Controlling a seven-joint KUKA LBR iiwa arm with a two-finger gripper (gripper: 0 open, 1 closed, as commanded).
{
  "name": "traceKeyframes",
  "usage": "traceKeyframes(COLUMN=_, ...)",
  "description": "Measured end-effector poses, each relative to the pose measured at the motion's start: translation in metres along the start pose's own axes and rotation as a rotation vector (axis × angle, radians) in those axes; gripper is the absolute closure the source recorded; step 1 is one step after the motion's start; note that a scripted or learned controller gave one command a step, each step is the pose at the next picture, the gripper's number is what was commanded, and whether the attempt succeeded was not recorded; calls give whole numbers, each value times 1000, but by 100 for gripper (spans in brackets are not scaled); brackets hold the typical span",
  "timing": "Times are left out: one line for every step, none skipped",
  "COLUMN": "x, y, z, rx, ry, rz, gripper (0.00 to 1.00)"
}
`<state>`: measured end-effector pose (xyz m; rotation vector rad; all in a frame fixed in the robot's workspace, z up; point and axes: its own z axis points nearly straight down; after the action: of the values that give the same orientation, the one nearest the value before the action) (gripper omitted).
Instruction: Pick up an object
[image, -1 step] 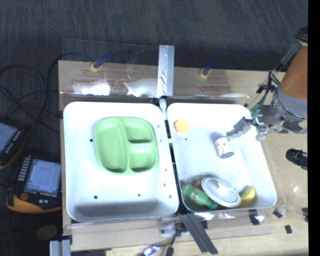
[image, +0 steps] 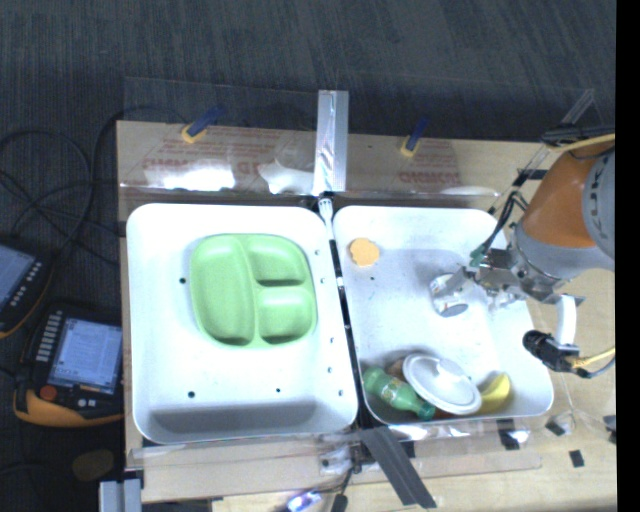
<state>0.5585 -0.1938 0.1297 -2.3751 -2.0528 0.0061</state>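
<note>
Nearest the camera, along the right bin's (image: 400, 222) front wall, lie a green bottle (image: 395, 391), a white bowl (image: 441, 384) tipped against it, and a yellow banana-like piece (image: 497, 390) at the bowl's right. Touching or overlapping, these three crowd the front corner; a brownish scrap peeks out behind the bowl, too small to make out. Farther back, near the divider, a small orange disc (image: 364, 252) sits alone on the bin floor. Left of the divider, the left bin (image: 160, 380) holds a green divided tray (image: 253, 287), lying flat near the bin's middle.

From the right edge the arm (image: 570, 215) reaches in, its orange band showing above the grey wrist, bent down over the right bin's rear half. Its jaws (image: 450, 295) hang low over bare floor, well apart from the front cluster and from the disc. Whether they are apart or together, I cannot tell.
</note>
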Motion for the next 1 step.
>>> traceKeyframes(x=6, y=31, z=40, rx=-9, ry=7, rz=191, gripper=0)
